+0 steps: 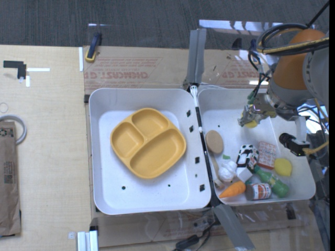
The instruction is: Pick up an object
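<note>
On the far left of the counter (47, 140) a brown paper bag (9, 177) lies along the edge with a grey ring (20, 127) just above it, and farther back a small black block (15, 67) sits beside a white strip. A yellow-and-black tool (93, 47) lies at the far edge, just beyond a flat sheet of printed cardboard (136, 67) that runs behind the bins. The left bin (104, 192) holds a yellow divided plate (148, 142), set slightly askew near its middle, with two small compartments on the far side and one long one on the near side. Across the divider, the right bin (220, 106) carries a cluster of toy food gathered in its near half: a tan wooden spoon (214, 141) by the left wall, a white garlic bulb (226, 170) below it, an orange carrot (233, 190) at the near left corner, a black-and-white carton (245, 155), a red-and-white packet (266, 154), a small can (259, 192), a green vegetable (276, 184) and a yellow lemon (283, 167) toward the right wall. The arm (298, 61) reaches in from the right, and its pincer (252, 116) hangs over the far middle of the right bin, closed around a small yellow object (250, 123) that sits between the fingertips, apart from the cluster below.
</note>
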### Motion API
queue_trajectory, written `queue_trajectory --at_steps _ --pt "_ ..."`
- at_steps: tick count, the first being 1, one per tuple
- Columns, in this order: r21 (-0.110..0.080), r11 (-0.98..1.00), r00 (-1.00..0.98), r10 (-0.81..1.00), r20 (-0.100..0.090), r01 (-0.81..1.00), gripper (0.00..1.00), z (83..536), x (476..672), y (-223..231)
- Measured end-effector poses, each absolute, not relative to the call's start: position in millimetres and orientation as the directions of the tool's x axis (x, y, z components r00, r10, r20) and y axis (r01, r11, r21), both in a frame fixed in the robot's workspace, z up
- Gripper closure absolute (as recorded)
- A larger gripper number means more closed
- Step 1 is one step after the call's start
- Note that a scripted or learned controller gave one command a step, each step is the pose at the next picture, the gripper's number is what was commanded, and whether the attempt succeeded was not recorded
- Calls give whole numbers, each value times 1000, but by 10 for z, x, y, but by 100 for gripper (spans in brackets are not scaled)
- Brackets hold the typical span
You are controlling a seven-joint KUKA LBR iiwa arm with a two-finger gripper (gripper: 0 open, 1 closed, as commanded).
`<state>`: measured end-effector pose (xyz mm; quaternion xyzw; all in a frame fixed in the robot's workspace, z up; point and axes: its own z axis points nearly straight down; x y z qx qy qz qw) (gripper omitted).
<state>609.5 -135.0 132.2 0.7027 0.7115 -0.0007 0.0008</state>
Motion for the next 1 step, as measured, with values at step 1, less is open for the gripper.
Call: queue_trajectory --at_steps 1 --pt "-1 -35 35 999 -2 999 100 2073 6397 -998"
